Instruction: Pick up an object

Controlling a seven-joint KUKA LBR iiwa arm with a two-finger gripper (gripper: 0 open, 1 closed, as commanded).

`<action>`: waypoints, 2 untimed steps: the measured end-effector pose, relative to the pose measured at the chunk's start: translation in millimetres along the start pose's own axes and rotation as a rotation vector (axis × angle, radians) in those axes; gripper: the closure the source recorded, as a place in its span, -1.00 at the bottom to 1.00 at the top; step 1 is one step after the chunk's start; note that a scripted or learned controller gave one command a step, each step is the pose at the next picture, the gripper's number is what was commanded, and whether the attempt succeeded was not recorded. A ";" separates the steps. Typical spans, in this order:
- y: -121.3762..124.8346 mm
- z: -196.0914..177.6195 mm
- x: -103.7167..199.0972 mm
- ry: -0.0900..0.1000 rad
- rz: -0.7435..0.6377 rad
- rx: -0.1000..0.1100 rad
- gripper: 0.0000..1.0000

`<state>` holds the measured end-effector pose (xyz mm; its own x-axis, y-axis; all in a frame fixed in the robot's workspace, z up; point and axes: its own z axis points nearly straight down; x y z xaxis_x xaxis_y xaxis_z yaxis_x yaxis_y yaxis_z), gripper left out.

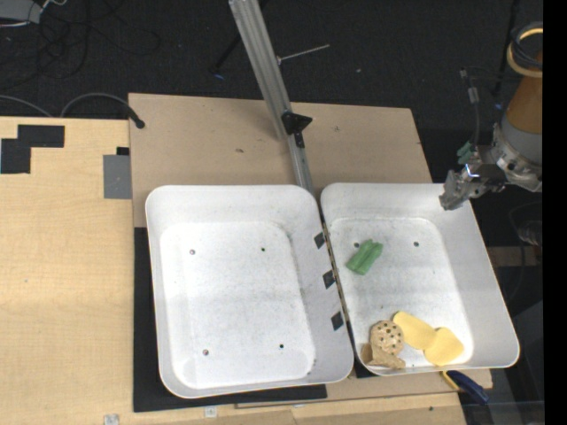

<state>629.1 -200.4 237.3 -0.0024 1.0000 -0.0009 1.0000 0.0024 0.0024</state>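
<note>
Above the far right corner of the right bin [496, 321], my gripper [454, 193] hangs with nothing visibly held, approaching; next I must descend toward the green block [364, 257] mid-bin.

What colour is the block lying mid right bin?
Green, the block, clearest in the camera view.

place: robotics lab | cues: paired white bins [232, 204] on bench; aluminium camera mast [266, 78]; loose floor cables [53, 7]

White bins [230, 211] hold a green block [364, 257], yellow piece [429, 338] and tan, dark-dotted lump [385, 336].
</note>
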 end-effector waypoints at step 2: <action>0.1 0.7 121.8 0.004 -0.002 0.007 1.00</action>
<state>628.9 -78.6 236.6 -0.0046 1.0000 0.0033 1.0000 0.0046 -0.0042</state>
